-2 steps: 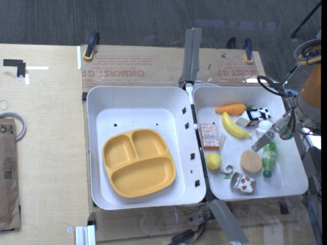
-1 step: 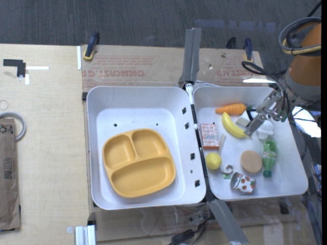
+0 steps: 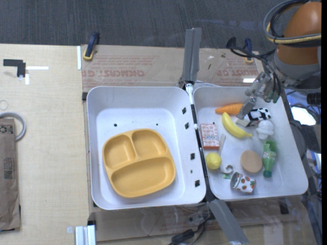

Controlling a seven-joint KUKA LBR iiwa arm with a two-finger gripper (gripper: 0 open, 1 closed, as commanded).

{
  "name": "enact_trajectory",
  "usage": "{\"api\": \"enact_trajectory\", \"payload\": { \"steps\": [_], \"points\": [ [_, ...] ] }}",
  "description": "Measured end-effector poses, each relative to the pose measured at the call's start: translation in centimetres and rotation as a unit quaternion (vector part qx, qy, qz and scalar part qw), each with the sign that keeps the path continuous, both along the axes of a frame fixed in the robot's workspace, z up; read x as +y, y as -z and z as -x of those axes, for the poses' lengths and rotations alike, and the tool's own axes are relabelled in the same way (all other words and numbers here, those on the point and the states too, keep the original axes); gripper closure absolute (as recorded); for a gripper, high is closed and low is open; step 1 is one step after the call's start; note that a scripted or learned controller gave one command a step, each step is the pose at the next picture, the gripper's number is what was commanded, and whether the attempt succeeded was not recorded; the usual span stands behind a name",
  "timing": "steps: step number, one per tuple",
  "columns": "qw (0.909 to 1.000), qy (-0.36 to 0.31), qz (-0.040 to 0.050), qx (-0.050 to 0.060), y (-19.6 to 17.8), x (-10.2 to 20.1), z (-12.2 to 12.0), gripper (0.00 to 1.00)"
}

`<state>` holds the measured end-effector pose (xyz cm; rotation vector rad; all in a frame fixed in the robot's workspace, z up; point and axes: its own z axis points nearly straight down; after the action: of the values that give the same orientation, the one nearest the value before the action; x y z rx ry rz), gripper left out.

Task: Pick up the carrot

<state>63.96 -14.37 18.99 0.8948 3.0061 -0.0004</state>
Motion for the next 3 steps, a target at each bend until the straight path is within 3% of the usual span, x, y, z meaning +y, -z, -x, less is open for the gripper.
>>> {"api": "enact_trajectory", "payload": {
  "steps": [1,2,3],
  "points": [
    [0.9977,-0.068,-0.0003,0.001,-4.3,0.0,6.3,0.00],
    [1.0000,-0.010,-0.0009,0.002,1.5,-0.2,9.6,0.00],
    [0.9999,-0.017,-0.0004,0.000,-0.8,0.0,2.9,0.00]
  ]
}}
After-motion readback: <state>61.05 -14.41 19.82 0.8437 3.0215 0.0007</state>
